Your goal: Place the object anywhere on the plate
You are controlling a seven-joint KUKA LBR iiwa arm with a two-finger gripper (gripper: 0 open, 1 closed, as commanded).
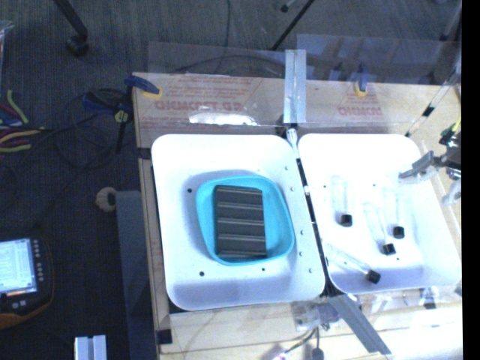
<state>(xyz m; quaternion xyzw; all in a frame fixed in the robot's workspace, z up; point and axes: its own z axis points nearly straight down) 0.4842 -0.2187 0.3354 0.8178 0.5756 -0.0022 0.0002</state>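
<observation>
Grey ridged block sits on blue plate, left bin; gripper at frame's right edge, grip state unreadable.

Matt ribbed dark object; glossy blue plastic plate

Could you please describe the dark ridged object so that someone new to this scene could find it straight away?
Look at the left white bin, which holds a blue plate. The dark ridged block lies flat on that plate, near its middle. It is grey, rectangular and grooved, far bigger than the small black-capped clear tubes in the right bin.
</observation>
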